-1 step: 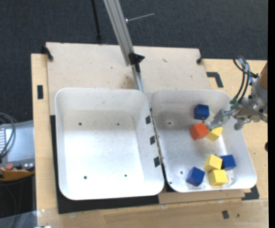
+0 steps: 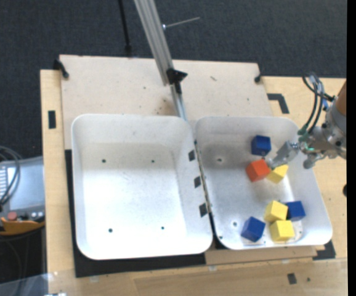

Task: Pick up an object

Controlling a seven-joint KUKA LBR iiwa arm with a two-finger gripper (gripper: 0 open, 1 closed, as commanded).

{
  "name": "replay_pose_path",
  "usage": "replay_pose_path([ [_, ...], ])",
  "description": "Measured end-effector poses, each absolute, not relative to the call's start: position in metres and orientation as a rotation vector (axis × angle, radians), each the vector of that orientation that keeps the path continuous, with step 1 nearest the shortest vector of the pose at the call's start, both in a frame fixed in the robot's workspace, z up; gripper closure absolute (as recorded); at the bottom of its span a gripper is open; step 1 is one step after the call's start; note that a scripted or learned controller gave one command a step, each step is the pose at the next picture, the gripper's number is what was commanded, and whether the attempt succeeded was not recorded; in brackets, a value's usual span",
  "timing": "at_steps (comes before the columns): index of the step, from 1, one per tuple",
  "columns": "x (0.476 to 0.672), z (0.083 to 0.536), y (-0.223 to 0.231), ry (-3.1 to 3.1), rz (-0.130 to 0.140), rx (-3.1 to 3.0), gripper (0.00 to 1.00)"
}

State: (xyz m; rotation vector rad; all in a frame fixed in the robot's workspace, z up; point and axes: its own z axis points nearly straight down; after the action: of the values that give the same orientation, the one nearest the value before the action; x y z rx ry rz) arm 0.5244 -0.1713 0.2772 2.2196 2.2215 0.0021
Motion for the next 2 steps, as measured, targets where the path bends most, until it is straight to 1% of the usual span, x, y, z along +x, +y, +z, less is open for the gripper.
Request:
replay_pose_path([
  [1,0.526,0.234,-0.167,2.220,-0.005,2.224,0.00],
  [2,0.520,0.190,-0.169,2.221,-0.004,2.223,0.00],
])
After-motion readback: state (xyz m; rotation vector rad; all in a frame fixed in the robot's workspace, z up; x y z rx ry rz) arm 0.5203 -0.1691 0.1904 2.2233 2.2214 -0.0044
